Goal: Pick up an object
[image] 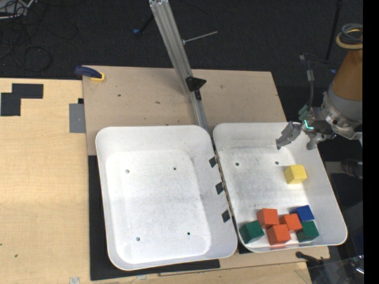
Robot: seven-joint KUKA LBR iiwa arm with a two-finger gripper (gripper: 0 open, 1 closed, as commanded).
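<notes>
The blocks lie in the right bin (246, 138). A yellow block (295, 173) sits alone toward its right side. Well apart from it, at the near edge, the others cluster: a green block (252, 231), three orange blocks (279, 224) touching one another, a blue block (304, 213) and a dark green block (308, 232) beside them. The gripper (299, 138) hangs above the bin's far right corner, its fingers spread, pinching nothing. The left bin (103, 141) lies beside the right one.
</notes>
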